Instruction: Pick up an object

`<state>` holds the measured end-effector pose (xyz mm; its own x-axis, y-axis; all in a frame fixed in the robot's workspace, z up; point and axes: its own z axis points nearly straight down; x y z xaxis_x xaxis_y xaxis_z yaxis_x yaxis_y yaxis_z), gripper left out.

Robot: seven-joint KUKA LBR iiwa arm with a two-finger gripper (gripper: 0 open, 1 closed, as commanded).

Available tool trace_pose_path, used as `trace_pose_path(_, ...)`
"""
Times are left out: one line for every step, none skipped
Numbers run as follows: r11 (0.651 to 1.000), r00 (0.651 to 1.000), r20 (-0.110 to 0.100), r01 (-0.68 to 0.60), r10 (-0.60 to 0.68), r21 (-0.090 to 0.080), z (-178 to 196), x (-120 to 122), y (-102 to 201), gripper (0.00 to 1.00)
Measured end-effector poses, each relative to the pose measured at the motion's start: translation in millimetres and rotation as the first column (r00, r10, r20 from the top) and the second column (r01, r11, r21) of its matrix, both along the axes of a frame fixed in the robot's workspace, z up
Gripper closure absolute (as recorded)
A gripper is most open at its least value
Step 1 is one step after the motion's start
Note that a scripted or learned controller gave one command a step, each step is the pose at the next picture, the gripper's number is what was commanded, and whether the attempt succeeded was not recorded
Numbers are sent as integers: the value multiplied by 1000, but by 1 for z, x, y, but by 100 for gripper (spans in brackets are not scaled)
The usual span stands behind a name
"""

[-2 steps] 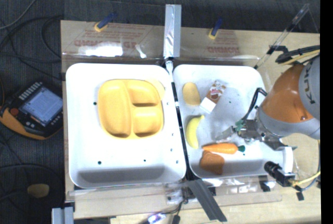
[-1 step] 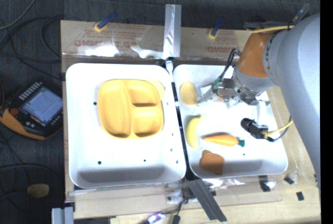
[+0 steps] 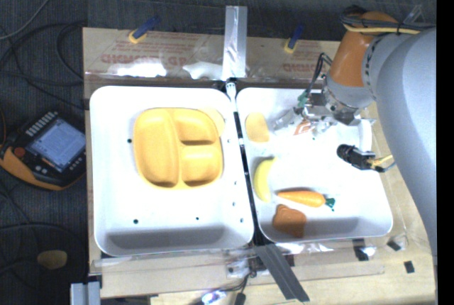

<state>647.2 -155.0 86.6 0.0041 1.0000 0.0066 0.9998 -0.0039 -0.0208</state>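
Observation:
My gripper [image 3: 313, 118] hangs low over the far part of the right bin [image 3: 369, 215], reaching in from the right. A small orange-and-white thing [image 3: 303, 129] shows just beneath it, and I cannot see whether it is held. A pale yellow piece [image 3: 256, 128] lies to its left by the bin's left wall. Nearer the front are a banana [image 3: 263, 178], an orange carrot with a green tip [image 3: 303, 198] and a brown lump [image 3: 289, 220].
The left bin [image 3: 113, 218] holds a yellow divided plate [image 3: 177, 146]. A raised divider [image 3: 242, 154] separates the two bins. The grey arm [image 3: 408, 105] covers the right bin's right edge. A teach pendant [image 3: 46, 147] lies on the floor at left.

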Motion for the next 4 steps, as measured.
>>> trace_pose_path(988, 988, 1, 153, -153, -11, 12, 11, 49, 0)
trace_pose_path(988, 988, -19, 154, -155, -17, 13, 7, 48, 100)
trace_pose_path(988, 987, -33, 154, -155, -24, 16, 4, 48, 100)
trace_pose_path(912, 911, 37, 411, -411, -6, 4, -53, 52, 100)
